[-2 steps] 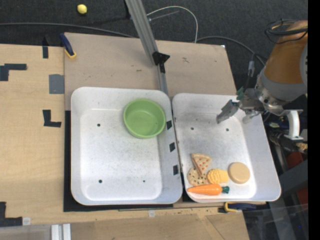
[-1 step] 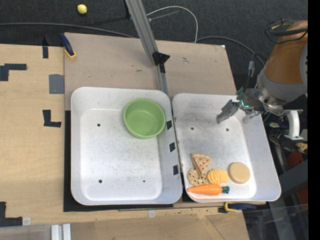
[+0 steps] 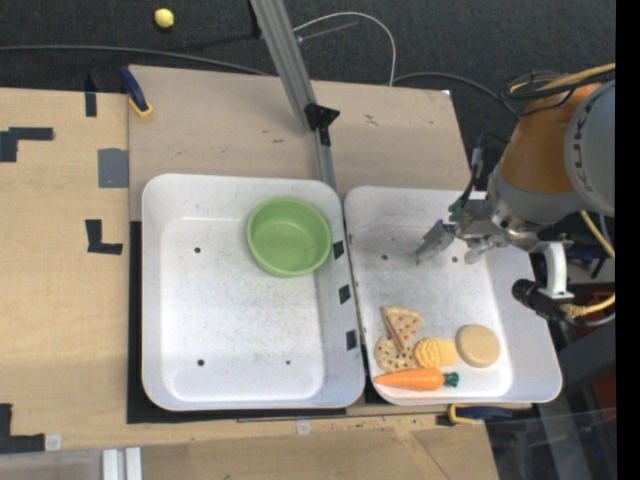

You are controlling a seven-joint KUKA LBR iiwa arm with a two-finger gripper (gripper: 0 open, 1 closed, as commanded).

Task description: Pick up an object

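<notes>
The gripper (image 3: 453, 247) hangs open over the right bin (image 3: 400, 218) (nothing in it), toy food (image 3: 430, 353) at six o'clock.

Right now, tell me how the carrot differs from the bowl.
The carrot is orange and long; the bowl is green and round. The carrot lies in the right bin, at its near edge among other toy foods; the bowl sits in the left bin, near its far right corner. The bowl is far larger than the carrot. Both rest untouched, apart from the gripper.
</notes>
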